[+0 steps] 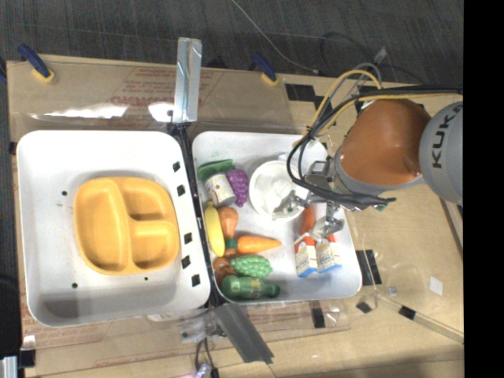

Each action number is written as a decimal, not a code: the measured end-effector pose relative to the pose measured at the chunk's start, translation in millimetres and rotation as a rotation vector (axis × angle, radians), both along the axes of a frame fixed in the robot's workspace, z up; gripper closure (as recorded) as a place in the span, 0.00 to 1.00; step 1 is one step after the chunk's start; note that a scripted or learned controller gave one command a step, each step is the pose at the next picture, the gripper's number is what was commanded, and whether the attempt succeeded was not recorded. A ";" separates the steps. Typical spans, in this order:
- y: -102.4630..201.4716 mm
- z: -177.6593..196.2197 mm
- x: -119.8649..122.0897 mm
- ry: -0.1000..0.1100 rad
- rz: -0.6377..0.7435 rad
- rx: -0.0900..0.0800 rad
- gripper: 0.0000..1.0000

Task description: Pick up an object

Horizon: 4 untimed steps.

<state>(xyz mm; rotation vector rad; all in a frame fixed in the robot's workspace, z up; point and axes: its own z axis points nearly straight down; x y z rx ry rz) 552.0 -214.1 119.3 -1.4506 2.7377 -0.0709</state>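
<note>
Hanging low over the right bin, the gripper is working just above the small white and orange carton that is lying against the bin's near wall. Whether it is gripping anything I cannot tell, since the wrist and cables are covering it. To its left a clear cup is sitting beside it, and farther left the toy food is bunching along the bin's divider side: grapes, a yellow banana, a carrot and green pieces below. That crowding is probably leaving the carton as the easiest target, standing apart. Well off to the left, the other bin is holding a yellow divided tray. Both bins are resting on a cardboard-covered bench over dark carpet.
</note>
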 end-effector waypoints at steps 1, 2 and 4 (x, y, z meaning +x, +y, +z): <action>-0.9 -0.9 9.7 0.012 -0.022 0.002 0.00; 6.7 -26.1 9.7 0.056 0.138 0.017 0.00; 4.0 104.0 65.9 0.047 -0.036 0.018 1.00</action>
